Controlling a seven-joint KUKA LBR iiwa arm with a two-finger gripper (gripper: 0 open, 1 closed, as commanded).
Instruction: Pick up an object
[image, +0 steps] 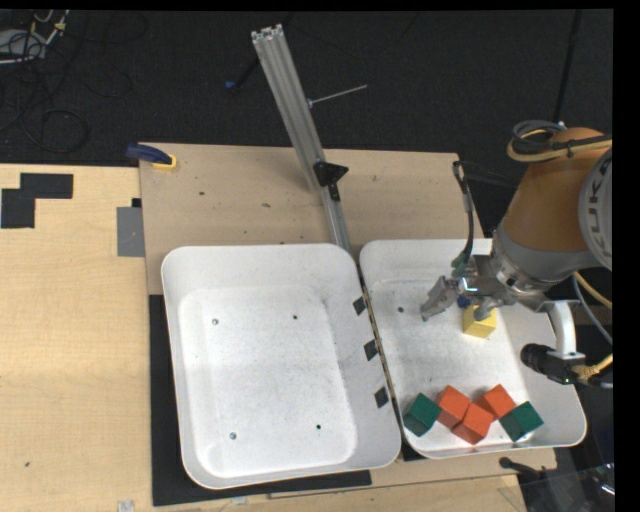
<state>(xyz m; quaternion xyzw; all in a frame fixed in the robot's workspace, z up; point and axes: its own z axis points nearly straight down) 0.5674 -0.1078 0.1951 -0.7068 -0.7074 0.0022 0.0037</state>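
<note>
Two white bins are seen side by side, the right bin (400, 262) holding a yellow block (480, 322) just beside the gripper (447, 297), while two green and three orange blocks (470, 410) are clustered at its near edge.

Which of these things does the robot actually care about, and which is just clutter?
For the job:
two-finger gripper
yellow block
orange blocks
green blocks
right-hand white bin

Just lying about:
left-hand white bin
slanted aluminium rail
blue clamp

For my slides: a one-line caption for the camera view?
KUKA gripper hovering beside a yellow block in the right bin, above orange and green blocks.
</note>
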